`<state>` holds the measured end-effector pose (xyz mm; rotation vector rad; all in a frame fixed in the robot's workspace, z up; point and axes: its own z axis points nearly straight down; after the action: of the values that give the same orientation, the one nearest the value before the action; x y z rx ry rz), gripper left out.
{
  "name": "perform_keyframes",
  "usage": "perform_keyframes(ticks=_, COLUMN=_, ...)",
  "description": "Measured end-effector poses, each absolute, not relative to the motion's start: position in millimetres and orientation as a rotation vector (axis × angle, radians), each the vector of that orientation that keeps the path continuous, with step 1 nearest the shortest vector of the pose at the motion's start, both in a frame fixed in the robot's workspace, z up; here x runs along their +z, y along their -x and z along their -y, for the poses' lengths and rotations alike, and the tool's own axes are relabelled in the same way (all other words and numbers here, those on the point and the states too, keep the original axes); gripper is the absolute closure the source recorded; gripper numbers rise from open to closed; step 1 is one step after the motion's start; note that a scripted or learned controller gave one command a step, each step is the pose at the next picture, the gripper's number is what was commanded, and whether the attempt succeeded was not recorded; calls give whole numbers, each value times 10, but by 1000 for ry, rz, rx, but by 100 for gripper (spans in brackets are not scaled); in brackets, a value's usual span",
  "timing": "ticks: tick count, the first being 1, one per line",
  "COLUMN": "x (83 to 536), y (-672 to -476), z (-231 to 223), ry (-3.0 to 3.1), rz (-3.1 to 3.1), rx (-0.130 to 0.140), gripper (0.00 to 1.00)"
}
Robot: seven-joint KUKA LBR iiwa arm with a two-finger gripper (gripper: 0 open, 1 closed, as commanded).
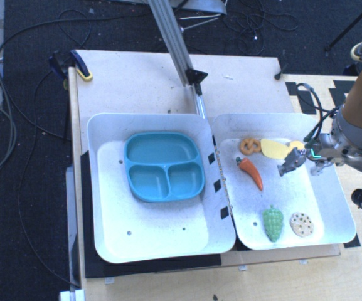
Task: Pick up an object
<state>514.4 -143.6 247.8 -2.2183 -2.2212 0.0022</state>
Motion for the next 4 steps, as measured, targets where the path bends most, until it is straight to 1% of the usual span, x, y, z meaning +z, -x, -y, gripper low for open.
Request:
perform_keyframes(ticks=1, x=2485, y=-5149, z=1436, ry=2220, rz=2223, rx=0, gripper=0)
perform_keyframes(ticks=2, x=1986, y=-5156, z=1335, ry=2219, rz=2218, rx=4, gripper=0)
perform_keyframes(ticks=3, x=1545, y=-5135, z=1275, ry=2220, rz=2218, rx=3, gripper=0)
perform_keyframes(ticks=4, x=922, y=-5164, z=1266, ry=2224, rz=2221, rx=1, gripper=0)
